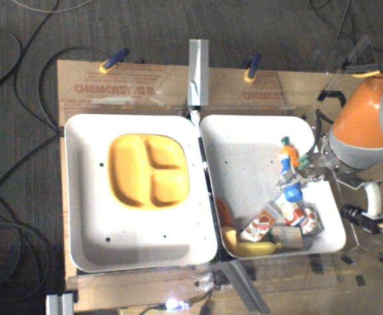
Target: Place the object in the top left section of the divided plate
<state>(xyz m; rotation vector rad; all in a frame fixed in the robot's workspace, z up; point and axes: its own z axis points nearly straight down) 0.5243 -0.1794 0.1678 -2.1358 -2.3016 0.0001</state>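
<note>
The claw (303, 169), its grip state impossible to tell, hovers over the right white bin (244, 143), well apart from the yellow divided plastic plate (149, 170).

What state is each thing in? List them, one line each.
Divided plate: upright in left bin, nothing in its sections.
Banana: lying flat at right bin's front edge.
Carrot: lying in right bin, near the arm.
Small cartons: tipped over, heaped together.
Arm: at right bin's right rim.
</note>
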